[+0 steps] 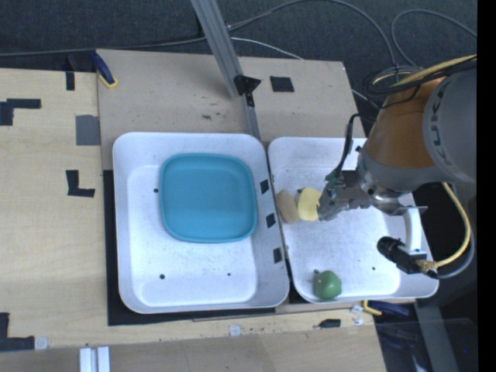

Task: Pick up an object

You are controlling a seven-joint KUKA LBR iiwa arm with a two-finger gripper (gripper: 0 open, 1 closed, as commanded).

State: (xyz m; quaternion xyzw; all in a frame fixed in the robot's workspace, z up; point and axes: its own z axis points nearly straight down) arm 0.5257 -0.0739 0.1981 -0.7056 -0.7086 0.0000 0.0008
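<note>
Your claw [325, 206] hangs low over the right bin [353, 239], reaching in from the right on a grey arm [422, 142] with an orange band. Whether it is wide or narrow cannot be told from this slanted overhead view, since the dark wrist covers it.

Touching the claw's left side, or very nearly so, lies a pale yellow lump [308, 204], with a tan rounded piece [288, 205] just beside it, further left against the bin's left wall. Both sit about midway between the far and near edges of the bin. Nothing shows the yellow lump clamped in the claw, so you should treat it as not yet held.

Judging by its rounded shape and smooth look, the yellow lump is probably light, toy-like and somewhat slippery, liable to roll or squirt sideways toward the wall if pinched off-centre. You would do best to straddle its widest middle and squeeze across the short side.

A small green ball-like thing [327, 284] rests near the bin's near edge, well apart from the claw. In the left bin [136, 231] lies a blue square plate [208, 197].
</note>
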